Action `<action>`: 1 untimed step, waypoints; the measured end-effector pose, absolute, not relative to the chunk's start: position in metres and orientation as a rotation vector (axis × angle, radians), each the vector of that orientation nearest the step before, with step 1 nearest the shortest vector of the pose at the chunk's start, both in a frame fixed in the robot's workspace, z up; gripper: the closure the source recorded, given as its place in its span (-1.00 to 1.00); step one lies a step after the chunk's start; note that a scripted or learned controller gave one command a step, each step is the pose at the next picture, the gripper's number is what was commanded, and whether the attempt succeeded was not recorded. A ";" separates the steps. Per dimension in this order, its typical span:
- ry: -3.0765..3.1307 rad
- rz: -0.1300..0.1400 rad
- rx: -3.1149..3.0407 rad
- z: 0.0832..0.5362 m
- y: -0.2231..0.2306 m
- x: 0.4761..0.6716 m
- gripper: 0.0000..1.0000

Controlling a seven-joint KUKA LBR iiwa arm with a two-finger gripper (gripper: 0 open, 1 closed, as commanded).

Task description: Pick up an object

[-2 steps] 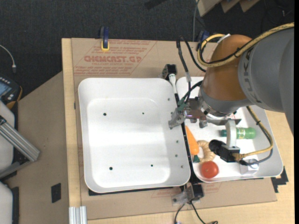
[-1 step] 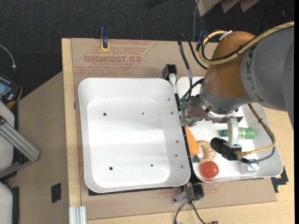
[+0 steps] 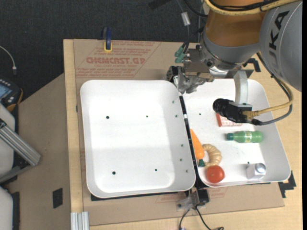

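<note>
Brown bench: right bin (image 3: 268,95) holds carrot (image 3: 196,145), tomato (image 3: 215,174), bottle (image 3: 245,137); fingers' (image 3: 184,85) state unclear.

Two white bins (image 3: 129,87) sit side by side; the right one holds one carrot (image 3: 197,146), one croissant (image 3: 212,153), one tomato (image 3: 215,174), one green bottle (image 3: 244,137), one red box (image 3: 225,122), one silver can (image 3: 255,170).

Bench (image 3: 72,143): brown cardboard sheet on top.
On it: two white bins, left bin (image 3: 129,183) at 9 o'clock, right bin (image 3: 273,152) at 3 o'clock, touching.
</note>
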State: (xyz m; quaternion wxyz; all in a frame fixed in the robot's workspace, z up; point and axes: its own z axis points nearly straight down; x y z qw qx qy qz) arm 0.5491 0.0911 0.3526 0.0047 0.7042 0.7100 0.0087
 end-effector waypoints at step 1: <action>2.218 0.006 2.216 0.343 0.092 0.658 1.00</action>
